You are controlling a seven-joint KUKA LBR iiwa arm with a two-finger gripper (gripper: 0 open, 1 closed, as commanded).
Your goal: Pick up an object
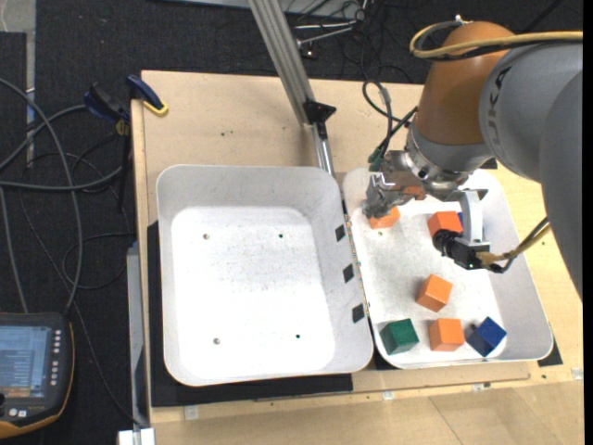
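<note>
My gripper [382,202] hangs over the back left corner of the right bin [533,290], pointing down. An orange block [384,218] sits right under its fingertips, partly covered by them. Whether the fingers grip the block I cannot tell. Other blocks lie in the same bin: an orange one [446,222] near the wrist, an orange one [434,291] in the middle, and at the front a green one [400,335], an orange one [447,334] and a blue one [485,336].
The left bin [185,276] lies beside the right one, with a raised rim between them. A metal pole [287,58] slants across the back of the bench. A blue clamp [125,100] sits at the bench's back left corner.
</note>
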